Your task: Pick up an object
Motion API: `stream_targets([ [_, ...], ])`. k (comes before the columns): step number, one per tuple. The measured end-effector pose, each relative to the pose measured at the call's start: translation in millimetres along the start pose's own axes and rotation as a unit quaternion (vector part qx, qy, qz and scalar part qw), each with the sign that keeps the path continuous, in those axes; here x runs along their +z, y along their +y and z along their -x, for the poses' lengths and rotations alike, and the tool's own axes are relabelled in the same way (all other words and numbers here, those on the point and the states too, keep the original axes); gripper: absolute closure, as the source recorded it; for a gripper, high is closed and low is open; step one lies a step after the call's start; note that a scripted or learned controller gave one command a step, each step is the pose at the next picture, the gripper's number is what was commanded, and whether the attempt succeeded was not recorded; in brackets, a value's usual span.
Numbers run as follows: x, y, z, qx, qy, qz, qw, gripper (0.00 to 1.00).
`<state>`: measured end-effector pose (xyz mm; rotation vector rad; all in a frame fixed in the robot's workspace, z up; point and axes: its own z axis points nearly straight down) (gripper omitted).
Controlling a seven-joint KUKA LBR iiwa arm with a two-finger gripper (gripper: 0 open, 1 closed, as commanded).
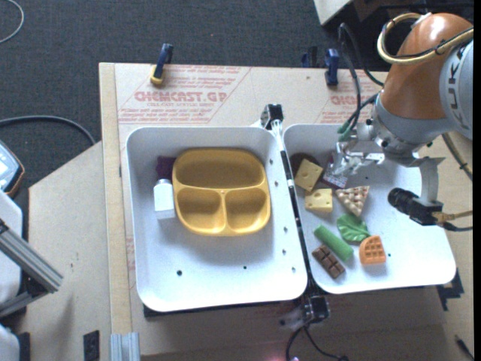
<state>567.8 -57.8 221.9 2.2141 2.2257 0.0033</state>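
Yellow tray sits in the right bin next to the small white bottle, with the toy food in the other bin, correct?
Not quite. The camera view shows the yellow tray in the left bin, not the right one. The rest holds: the white bottle stands beside it, and the toy food, such as the waffle, lies in the other bin.

This is a robotics lab or test cell, not a home. A grey industrial arm [421, 81] with an orange band reaches over a plywood-topped desk [195, 96] still printed with a supplier's stencil, clamped at its far edge by blue clamps [161, 62]. Loose cables [45, 122] trail over dark carpet [75, 36], and aluminium framing [26, 262] stands at the left.
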Motion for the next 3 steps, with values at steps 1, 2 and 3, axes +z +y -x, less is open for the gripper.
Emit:
stream_targets([
  [1,-9.8,15.5,-55.3,-0.001,0.001,0.001,1.0,1.0],
  [2,-12.7,41.8,-99.1,0.0,0.001,0.001,1.0,1.0],
  [3,-6.9,36.6,-86.1,0.003,0.0,-0.003,1.0,1.0],
])
